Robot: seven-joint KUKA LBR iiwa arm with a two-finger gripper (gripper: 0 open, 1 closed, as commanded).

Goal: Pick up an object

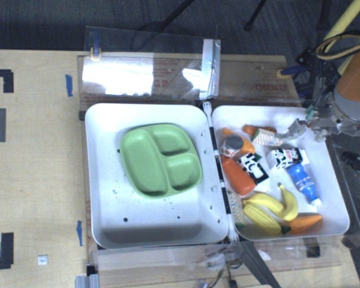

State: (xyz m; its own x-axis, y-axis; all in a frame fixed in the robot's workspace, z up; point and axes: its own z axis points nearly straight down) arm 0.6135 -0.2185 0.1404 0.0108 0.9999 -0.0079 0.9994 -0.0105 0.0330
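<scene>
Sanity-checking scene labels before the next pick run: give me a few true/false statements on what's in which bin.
1. The green divided tray lies in the left bin. True.
2. The banana lies in the left bin. False: it lies in the right bin, near the front.
3. The blue bottle lies in the right bin. True.
4. The orange bottle stands upright. False: it lies on its side along the right bin's left wall.
5. The gripper is above the left bin. False: it is over the right bin's rear.
</scene>
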